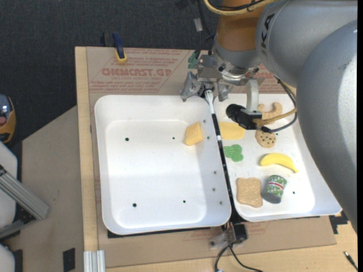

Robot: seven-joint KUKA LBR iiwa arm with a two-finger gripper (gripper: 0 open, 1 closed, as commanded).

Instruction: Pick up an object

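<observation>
My gripper hangs over the far end of the divider between the two bins, under the orange-banded wrist. A yellow cheese wedge lies in the left bin, a little below and left of the gripper. The right bin holds a flat yellow disc, a green leafy piece, a cookie, a banana, a bread slice, a green can and a tan curved piece. I see nothing held by the gripper.
The big grey arm covers the upper right of the view and the far part of the right bin. A black part with a cable hangs off the wrist above the yellow disc. Brown board borders the bins at the back.
</observation>
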